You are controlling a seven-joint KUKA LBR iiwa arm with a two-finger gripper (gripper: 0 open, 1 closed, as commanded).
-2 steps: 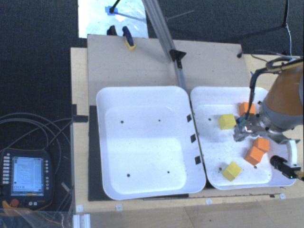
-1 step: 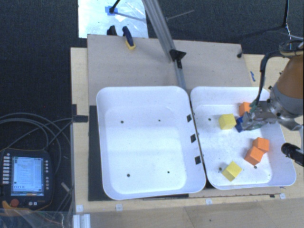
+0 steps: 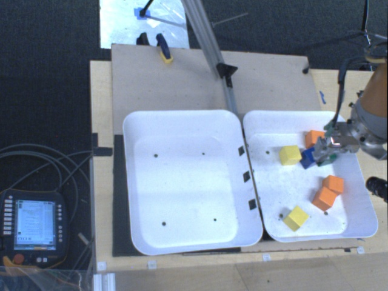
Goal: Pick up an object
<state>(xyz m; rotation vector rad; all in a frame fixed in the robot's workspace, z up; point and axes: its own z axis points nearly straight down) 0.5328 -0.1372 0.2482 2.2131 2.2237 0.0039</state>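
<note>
Over right bin (image 3: 357,226), gripper (image 3: 324,152) hanging low among blocks. Blue block (image 3: 307,158) lying just left of fingertips, touching or nearly; yellow block (image 3: 290,155) beside it, orange block (image 3: 314,138) behind. Finger state: cannot tell, wrist body blocking view. Arm cropping at frame's right edge.

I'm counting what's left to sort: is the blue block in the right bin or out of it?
In. The blue block lies on the floor of the right bin, between a yellow block and the gripper.
</note>
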